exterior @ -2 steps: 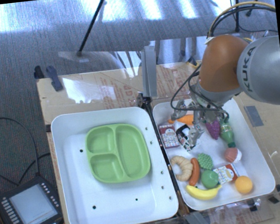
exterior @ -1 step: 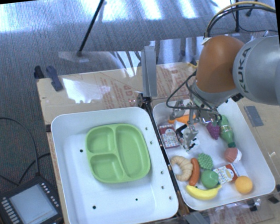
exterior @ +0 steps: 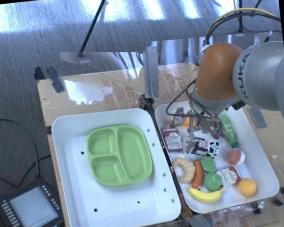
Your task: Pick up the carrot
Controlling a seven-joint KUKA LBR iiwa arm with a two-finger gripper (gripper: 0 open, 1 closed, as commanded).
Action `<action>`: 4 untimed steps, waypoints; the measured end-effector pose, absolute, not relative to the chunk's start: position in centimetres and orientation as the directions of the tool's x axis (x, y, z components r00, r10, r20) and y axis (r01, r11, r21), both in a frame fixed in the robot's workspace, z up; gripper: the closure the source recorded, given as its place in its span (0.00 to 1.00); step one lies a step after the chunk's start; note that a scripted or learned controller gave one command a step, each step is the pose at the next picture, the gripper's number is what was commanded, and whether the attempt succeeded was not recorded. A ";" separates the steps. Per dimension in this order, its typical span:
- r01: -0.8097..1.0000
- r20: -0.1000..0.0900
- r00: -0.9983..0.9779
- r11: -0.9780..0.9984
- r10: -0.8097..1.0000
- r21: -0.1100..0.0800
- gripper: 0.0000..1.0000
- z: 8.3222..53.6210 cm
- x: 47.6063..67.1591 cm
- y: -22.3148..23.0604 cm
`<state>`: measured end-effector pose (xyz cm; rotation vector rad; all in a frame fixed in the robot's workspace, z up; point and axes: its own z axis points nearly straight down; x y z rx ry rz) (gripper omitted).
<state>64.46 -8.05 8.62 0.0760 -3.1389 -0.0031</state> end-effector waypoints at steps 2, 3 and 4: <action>0.096 0.002 -0.995 0.995 0.096 0.002 0.00 8.6 64.4 -8.2; 0.403 0.006 -0.915 0.915 0.403 0.000 0.00 8.5 64.0 -9.6; 0.931 0.002 -0.364 0.364 0.931 -0.005 0.00 8.5 63.5 -9.5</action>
